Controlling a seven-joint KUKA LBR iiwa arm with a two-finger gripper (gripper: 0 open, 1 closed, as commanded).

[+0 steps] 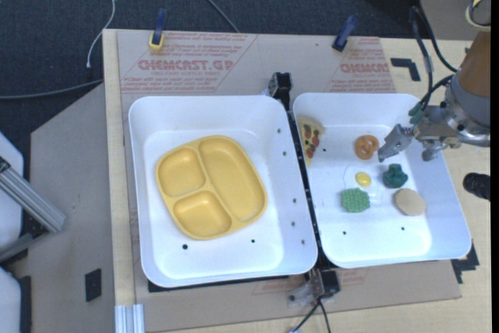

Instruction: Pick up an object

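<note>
The right-hand bin [444,242] holds the candidates: a slice of toy pizza [311,136] lying against its left wall, a small brown doughnut-like piece [366,145], a tiny yellow piece [362,179], a green knobbly piece [355,200], a dark teal piece [394,176] and a beige, bread-roll-shaped piece [409,202]. The left bin [148,168] carries only a yellow three-compartment plate [210,185], well away from the arm.

The pincer [394,143] hangs over the upper right part of the right bin, just right of the brown piece and above the teal one; nothing shows between its fingers, and whether they stand apart or together I cannot tell from this slanted view.

All of these look like small plastic play food (light, stiff, probably smooth and a little slippery). None seems fragile. The teal piece is nearest the tips and looks the likely target; its irregular outline offers narrow waists to close across, though a hard squeeze could make it squirt sideways. The brown piece, being round, would be best taken across its full width. The flat pizza slice against the wall looks hardest, with little height to grip.

The desk [195,62] under both bins is a board printed with red lettering.
</note>
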